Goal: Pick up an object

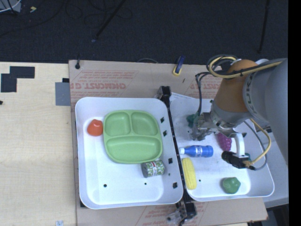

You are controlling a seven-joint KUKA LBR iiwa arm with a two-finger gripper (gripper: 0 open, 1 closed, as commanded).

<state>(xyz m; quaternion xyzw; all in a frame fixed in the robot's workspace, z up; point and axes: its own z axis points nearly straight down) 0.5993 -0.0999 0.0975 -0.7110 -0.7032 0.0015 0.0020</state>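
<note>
Starting at the near edge, at six o'clock in the view, the wooden table (33, 164) carries two shallow white bins side by side. In the right bin (263, 188), nearest the camera, a green round object (231, 185) lies at about five o'clock, well apart from the rest. Just beside the divider, a yellow corn cob (189, 172) lies lengthwise, its far end close to a blue bottle (197, 151) with a white cap that rests on its side, pointing toward nine o'clock. A purple object (224, 141) sits at three o'clock of the bottle, partly behind a black fitting and cable.

In the left bin (94, 192), a small jar with a green label (153, 168) lies on its side near the divider, touching or nearly touching the near edge of a green divided plate (132, 136). An orange cup (95, 127) stands at nine o'clock of the plate, just beside it.

Farther back in the right bin, the claw (201, 130) hangs low over the bin floor, at twelve o'clock of the blue bottle and near a teal object (192, 120). Its tips are dark and small here, so I cannot tell whether it is open or closed, and perhaps nothing sits in it. The grey arm with its orange band (233, 91) rises toward two o'clock. Beyond lies brown cardboard (122, 81).
</note>
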